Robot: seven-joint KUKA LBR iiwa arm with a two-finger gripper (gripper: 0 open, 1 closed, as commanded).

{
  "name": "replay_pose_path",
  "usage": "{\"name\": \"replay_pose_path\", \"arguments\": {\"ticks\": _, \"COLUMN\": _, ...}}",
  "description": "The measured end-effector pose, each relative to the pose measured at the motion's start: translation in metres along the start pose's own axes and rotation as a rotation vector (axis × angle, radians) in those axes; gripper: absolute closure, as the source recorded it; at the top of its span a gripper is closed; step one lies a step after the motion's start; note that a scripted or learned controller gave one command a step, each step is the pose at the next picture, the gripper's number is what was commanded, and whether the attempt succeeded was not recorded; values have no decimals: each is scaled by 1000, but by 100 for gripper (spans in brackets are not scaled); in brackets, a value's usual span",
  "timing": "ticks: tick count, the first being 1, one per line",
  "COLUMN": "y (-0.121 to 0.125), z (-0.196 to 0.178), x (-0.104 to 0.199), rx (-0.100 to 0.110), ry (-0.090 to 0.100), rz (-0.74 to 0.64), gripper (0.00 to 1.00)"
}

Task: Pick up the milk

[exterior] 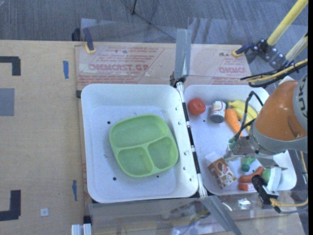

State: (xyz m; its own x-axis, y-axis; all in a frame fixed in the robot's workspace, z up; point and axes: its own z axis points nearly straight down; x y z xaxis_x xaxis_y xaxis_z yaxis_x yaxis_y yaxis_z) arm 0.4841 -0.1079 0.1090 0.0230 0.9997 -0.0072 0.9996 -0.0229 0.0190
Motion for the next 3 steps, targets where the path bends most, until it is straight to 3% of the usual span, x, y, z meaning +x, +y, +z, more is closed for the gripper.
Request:
{"name": "replay_pose_path", "arguments": {"ticks": 1, "y": 0, "z": 0, "x": 0, "rx": 1, "ry": 0, "rz": 0, "gripper": 0}}
{"name": "replay_pose_path", "arguments": {"ticks": 2, "y": -6, "z": 9, "x": 15, "rx": 20, "ry": 9, "rz": -61, "gripper": 0}}
{"name": "replay_pose_path", "arguments": {"ticks": 3, "y": -4, "z": 20, "x": 9, "rx": 12, "ry": 10, "rz": -337, "gripper": 0}}
